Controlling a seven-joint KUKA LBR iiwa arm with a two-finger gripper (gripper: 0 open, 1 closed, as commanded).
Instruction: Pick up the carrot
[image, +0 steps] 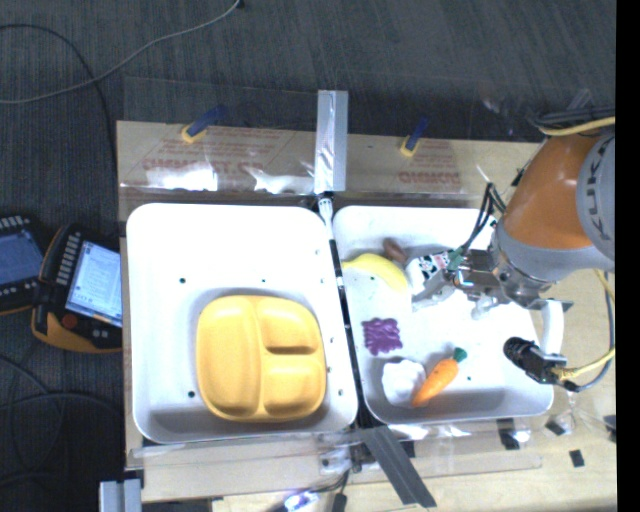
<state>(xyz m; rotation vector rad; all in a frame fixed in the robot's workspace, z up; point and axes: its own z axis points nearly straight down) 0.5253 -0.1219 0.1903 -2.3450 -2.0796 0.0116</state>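
Dark carpet surrounds the bench with two white bins (150, 330). Claw (440, 283) hovers over the right bin's upper middle; finger state cannot be told (blurred, partly hidden by the wrist). Banana (375, 268) lies just left of claw. Purple grapes (381, 334) below-left. Carrot (437, 378) sits below the claw, apart from it, touching a white object (401, 376). Yellow divided tray (262, 355) far left, in the other bin.

The arm (560, 215) runs off the right edge of the view, and its bulk hides the right bin's (500, 405) far right corner. The pincer (440, 280) is too small and cluttered to read. Beside the banana (377, 270), a brown thing (395, 249) lies half hidden.
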